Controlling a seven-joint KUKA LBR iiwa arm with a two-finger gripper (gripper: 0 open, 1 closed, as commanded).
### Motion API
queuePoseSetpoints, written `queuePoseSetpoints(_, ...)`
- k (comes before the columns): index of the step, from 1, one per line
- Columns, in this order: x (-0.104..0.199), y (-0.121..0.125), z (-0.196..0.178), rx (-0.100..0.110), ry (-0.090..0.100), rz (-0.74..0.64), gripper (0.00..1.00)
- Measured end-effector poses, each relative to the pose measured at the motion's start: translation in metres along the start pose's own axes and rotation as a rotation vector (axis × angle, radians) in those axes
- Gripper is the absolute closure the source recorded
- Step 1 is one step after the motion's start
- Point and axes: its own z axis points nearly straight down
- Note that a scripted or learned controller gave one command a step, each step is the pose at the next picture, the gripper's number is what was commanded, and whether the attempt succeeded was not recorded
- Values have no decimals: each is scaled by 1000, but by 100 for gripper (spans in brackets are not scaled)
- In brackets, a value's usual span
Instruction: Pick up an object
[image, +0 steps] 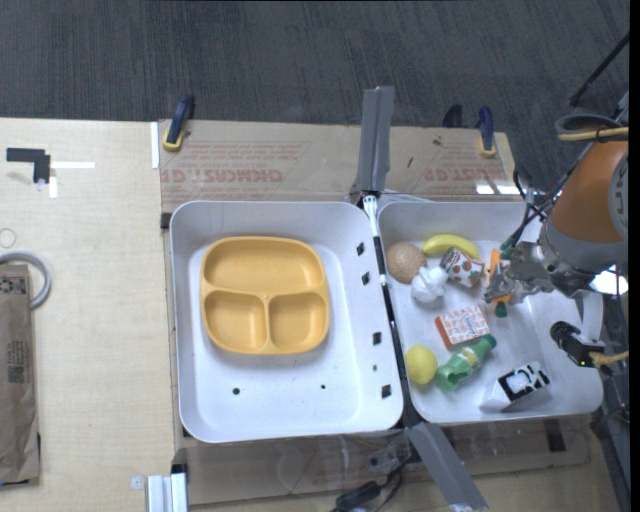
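the arm (590, 200) comes in from the right edge, its orange band high over the right bin (560, 395) and its grey wrist bent down and leftward toward the bin's upper right part. the gripper (497, 287) sits low among the clutter there, just right of a small red and white carton (461, 267); how wide it stands, and whether it has hold of anything, cannot be told from this slant.

left of the carton lie a banana (451, 244), a brown ball (405, 262) and a white lump (429, 284). below them sit a red patterned card (462, 326), a green bottle (466, 362), a lemon (421, 364) and a black and white box (523, 381).

the left bin (200, 400) bears a yellow divided plate (265, 295).
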Motion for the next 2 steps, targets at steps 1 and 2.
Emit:
queuePoseSetpoints(1, -24, -30, -144, -2, 0, 26, 100)
queuePoseSetpoints(2, 40, -14, -152, -1, 1, -44, 100)
